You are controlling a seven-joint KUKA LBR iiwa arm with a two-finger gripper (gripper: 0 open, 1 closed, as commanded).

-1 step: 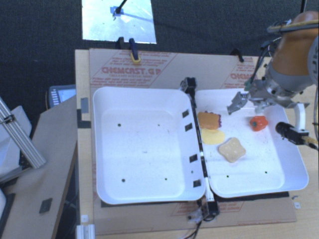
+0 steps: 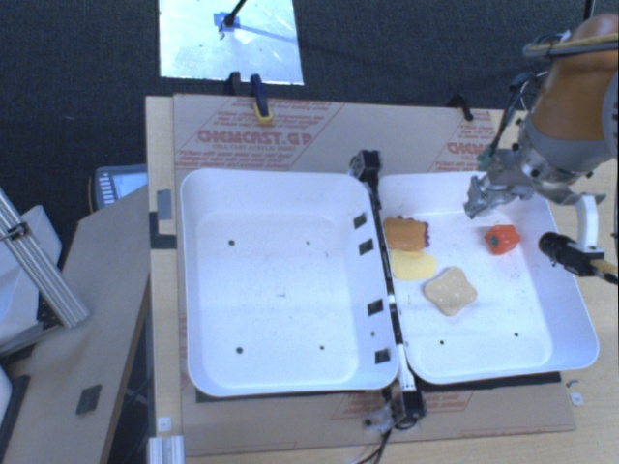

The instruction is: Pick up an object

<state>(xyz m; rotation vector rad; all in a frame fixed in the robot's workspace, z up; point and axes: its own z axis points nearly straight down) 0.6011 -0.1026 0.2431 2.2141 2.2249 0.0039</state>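
In the right bin (image 2: 542, 356) lie a small red-orange piece (image 2: 501, 240), an orange and purple piece (image 2: 407, 233), a flat yellow piece (image 2: 413, 266) and a tan biscuit-shaped piece (image 2: 450, 290). My gripper (image 2: 481, 202) hangs over the bin's far part, just up and left of the red-orange piece and apart from it. Nothing shows between its fingers.
The left bin (image 2: 208, 356) lies beside the right one, with black clips (image 2: 375, 307) along the shared wall. A cardboard sheet (image 2: 290, 133) underlies both bins. A shiny plate (image 2: 230, 27) lies beyond. A grey bench edge and metal rail (image 2: 39, 269) stand at the left.
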